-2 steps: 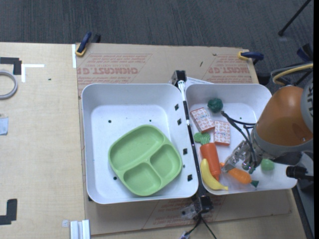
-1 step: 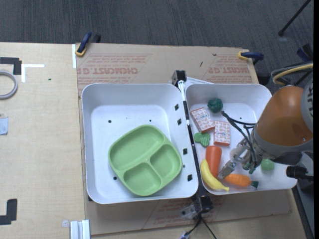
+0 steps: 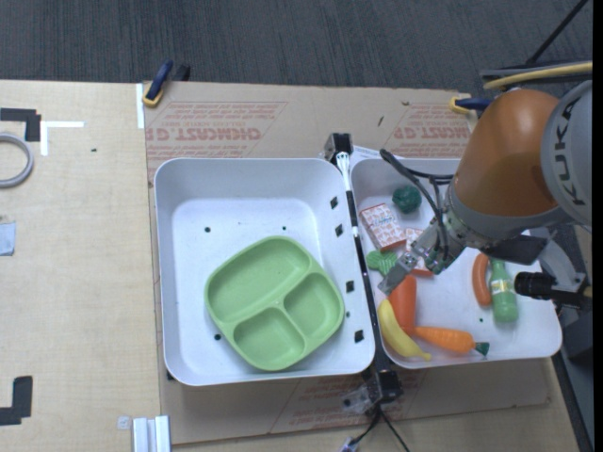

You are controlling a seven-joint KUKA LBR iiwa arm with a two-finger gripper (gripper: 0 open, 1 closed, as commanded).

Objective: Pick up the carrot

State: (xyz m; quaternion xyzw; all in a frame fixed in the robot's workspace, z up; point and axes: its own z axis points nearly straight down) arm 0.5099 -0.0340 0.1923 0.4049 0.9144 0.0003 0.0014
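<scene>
Claw point(image 3: 407, 269) hovering low in the right bin point(image 3: 528, 342), fingers blurred against the clutter, so I cannot tell how wide it stands or whether it grips anything. Right under its tip sits an upright carrot point(image 3: 404, 301), with a banana point(image 3: 398, 332) just beyond and a second carrot point(image 3: 445, 339) lying past that. Risk, I'd say: crowded toys, a nudged banana, a slipped pinch.

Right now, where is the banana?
The banana lies in the right bin, at its near-left corner, beside the carrot and just below the gripper.
</scene>
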